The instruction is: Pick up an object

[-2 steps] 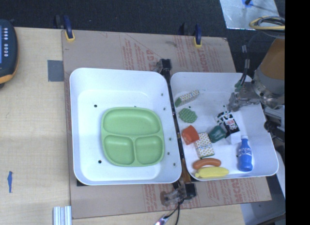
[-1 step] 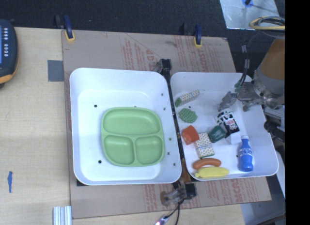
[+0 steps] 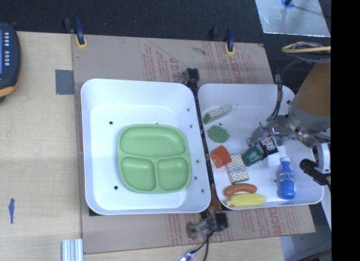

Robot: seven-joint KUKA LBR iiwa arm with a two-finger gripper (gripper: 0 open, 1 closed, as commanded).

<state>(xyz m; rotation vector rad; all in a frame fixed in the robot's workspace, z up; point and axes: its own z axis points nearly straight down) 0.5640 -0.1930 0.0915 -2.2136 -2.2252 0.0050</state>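
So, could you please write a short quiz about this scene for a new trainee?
1. True or false: the green plate lies in the left bin.
2. Which thing lies nearest the front rim of the right bin?
A. blue bottle
B. yellow banana
C. orange block
3. Fill in: the gripper is down over the ____ bin, just above a dark green thing.

Key
1. True.
2. B; it lies just below the sausage.
3. right.
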